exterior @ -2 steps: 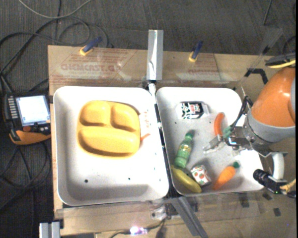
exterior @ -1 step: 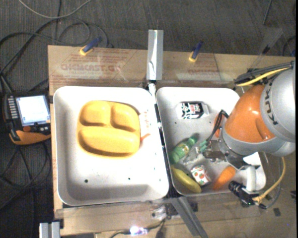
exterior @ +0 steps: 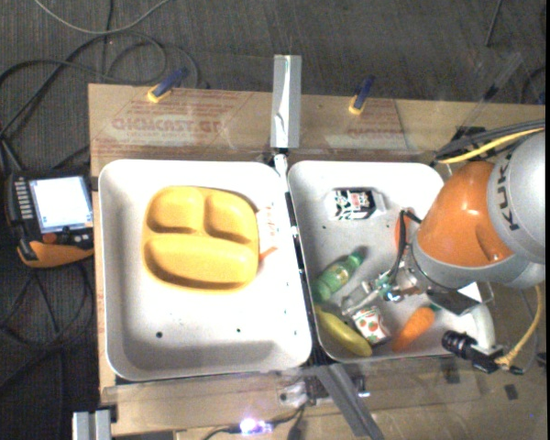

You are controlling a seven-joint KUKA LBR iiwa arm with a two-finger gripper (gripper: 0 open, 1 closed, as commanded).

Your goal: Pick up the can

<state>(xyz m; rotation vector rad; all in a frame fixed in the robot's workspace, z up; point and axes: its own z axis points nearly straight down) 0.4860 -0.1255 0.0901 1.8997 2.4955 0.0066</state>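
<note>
The arm reaches low into the right bin point(exterior: 422, 174), its end effector point(exterior: 382, 289) down among the green bottle point(exterior: 335, 276), the small carton point(exterior: 370, 324), the banana point(exterior: 341, 333) and the carrot point(exterior: 412, 328). I cannot tell its opening or whether it grips anything. The can point(exterior: 354, 203) lies apart, toward the bin's far side. A good pick means lifting clear, moving over the can and descending squarely.

Two white bins side by side. In the left bin point(exterior: 128, 337), a yellow divided tray point(exterior: 202, 236). In the right bin point(exterior: 422, 174): a can point(exterior: 354, 203) near the back, a green bottle point(exterior: 335, 276), a banana point(exterior: 341, 332), a small carton point(exterior: 370, 324), a carrot point(exterior: 413, 327). Gripper point(exterior: 382, 287) low among these, just beside the bottle.
</note>
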